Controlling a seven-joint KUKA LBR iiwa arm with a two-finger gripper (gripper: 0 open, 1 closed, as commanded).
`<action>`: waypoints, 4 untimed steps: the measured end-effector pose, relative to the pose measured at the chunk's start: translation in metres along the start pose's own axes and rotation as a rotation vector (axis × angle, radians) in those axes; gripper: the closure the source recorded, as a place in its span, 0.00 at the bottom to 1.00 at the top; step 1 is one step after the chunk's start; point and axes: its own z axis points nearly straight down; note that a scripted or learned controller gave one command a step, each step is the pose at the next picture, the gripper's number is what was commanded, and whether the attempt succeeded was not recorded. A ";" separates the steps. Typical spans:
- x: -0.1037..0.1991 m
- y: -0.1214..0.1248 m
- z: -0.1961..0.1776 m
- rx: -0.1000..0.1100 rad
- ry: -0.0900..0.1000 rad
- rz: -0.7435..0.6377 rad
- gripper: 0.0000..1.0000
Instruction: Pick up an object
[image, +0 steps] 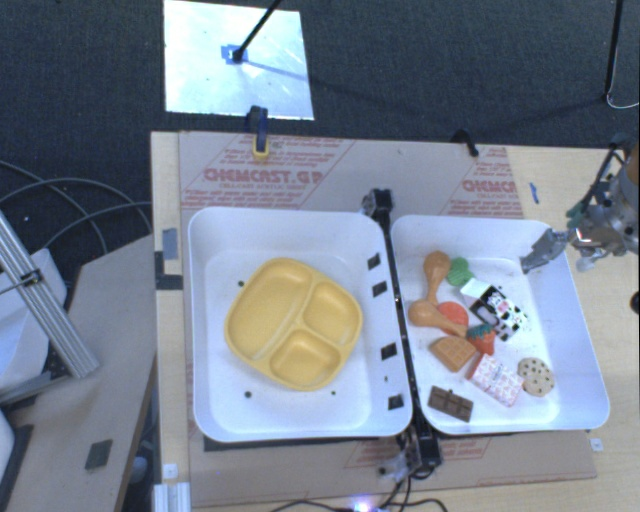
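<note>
The right bin (580, 330) holds a heap of toy food: a tan drumstick (432, 292), a green piece (459, 270), a black-and-white block (503, 311), a waffle (453, 352), a pink wafer (496, 380), a cookie (537, 376) and a chocolate bar (450, 403). My gripper (563, 254) hangs over the bin's far right corner, up and to the right of the heap. It is open, and nothing sits between its fingers. One grey finger (540, 252) points down toward the bin's back rim.
The left bin (210, 380) carries a yellow divided plate (293, 322). A black ridge with clips (392, 300) separates the two bins. Cardboard lies under both bins, and a metal frame (40, 290) stands at the far left.
</note>
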 end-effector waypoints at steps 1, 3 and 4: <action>0.033 -0.074 0.002 0.004 0.002 0.003 0.00; 0.023 -0.084 0.141 -0.003 0.000 0.002 1.00; 0.054 -0.085 0.029 -0.011 -0.001 -0.005 1.00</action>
